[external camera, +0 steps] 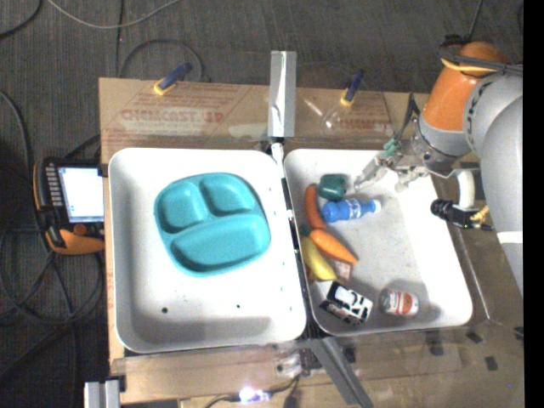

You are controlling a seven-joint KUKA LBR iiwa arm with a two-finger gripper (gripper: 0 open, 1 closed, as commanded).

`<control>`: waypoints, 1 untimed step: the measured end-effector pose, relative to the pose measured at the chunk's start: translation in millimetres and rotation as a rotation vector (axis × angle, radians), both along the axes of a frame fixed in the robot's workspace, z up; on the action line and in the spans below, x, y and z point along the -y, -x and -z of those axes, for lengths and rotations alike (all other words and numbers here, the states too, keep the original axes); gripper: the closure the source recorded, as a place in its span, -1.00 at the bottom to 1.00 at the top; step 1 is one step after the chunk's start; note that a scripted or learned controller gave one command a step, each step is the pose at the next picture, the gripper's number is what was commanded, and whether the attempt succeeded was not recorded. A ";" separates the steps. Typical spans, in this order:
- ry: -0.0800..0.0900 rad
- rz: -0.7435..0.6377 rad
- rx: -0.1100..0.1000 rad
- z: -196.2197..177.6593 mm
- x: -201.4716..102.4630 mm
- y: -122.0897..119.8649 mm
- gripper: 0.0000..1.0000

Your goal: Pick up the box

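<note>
A small black-and-white box (347,302) is lying at a slant near the front edge of the right bin (442,266), its dark faces broken by white panels whose print is too small to read. It is sitting just in front of a yellow banana (317,263) and just left of a silver can with a red band (399,302), which is resting on its side. Well apart from the box, the gripper (389,170) of the grey arm with its orange band (452,99) is hovering over the bin's far right corner, its pale fingers spread narrowly and nothing showing between them. Below it a blue bottle with a white label (349,210) is lying beside a small green object (333,184), with an orange carrot (333,245) and a second reddish-orange piece (314,206) along the bin's left wall. The left bin (127,313) is holding a turquoise divided tray (212,222). Both bins are sitting on a sheet of brown cardboard (170,113) printed with red lettering, held by blue-and-yellow clamps (172,78). A handheld pendant with a lit screen (72,198) is resting to the left, and cables are trailing over grey carpet (85,24).
</note>
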State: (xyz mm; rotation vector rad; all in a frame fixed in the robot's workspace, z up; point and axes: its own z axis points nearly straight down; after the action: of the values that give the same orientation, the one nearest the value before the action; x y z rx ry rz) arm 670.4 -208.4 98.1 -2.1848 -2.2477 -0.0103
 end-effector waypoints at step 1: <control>-0.008 0.024 -0.007 5.9 0.8 -3.0 -1.00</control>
State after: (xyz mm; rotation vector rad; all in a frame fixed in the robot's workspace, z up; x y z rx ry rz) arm 673.4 -209.2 92.2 -2.2046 -2.2132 -0.0110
